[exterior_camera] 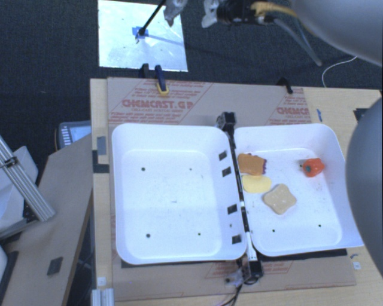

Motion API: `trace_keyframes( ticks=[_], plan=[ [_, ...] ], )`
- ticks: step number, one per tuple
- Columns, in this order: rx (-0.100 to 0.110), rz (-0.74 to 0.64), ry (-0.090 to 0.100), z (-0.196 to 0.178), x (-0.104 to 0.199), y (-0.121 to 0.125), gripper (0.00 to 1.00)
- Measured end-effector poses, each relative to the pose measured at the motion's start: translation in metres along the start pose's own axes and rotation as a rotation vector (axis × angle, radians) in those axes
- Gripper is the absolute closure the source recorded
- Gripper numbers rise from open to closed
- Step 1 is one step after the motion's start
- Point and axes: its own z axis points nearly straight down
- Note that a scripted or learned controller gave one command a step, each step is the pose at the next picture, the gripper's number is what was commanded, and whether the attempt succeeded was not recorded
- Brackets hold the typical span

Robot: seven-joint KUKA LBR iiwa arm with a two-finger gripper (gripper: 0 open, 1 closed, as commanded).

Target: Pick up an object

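1. The orange-and-purple piece (pixel 252 164) is lying in the right bin (pixel 333 234) near its upper-left corner, its long axis running roughly left to right across the frame, the purple edge facing right.
2. A pale yellow disc (pixel 256 184) is sitting just below it, touching or nearly so (the gap is too small to judge).
3. A tan bread-shaped piece (pixel 279 199) is resting just below and right of the disc, corners turned diagonally.
4. A small orange-red object (pixel 312 167) is lying well apart, toward the bin's upper right.
5. The left bin (pixel 128 239) is sitting beside it, their inner walls touching.
6. The gripper (pixel 190 12) is hanging at the frame's top edge, above the bench, fingers spread with nothing between them.
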Motion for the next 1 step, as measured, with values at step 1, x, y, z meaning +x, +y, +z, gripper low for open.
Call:
trace_keyframes(
  ticks=[1],
  plan=[
    [-0.003,-0.004,0.001,-0.0115,0.0005,-0.0001,1.00]
  ],
)
